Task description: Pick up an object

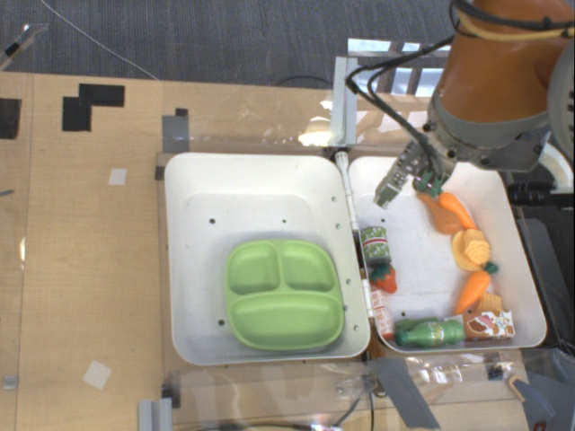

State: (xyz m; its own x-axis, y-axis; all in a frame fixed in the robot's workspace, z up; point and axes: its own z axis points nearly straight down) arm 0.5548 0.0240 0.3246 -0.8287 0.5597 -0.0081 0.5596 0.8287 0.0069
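A pale wooden bench point(81, 268) fills the lower left, with dark grey carpet point(225, 16) along the top. The left bin point(193, 187) holds a green divided plate point(284, 293). The gripper point(395, 185) hangs over the right bin point(409, 277), beside an orange carrot point(447, 210); whether its jaws are open or closed, I cannot tell.

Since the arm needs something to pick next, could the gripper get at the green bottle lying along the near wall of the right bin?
Probably yes, though awkwardly. The gripper hangs over the right bin's far left part, with nothing above the green bottle. But the bottle lies close against the bin's near wall, with a small carton at one end, leaving little finger room.
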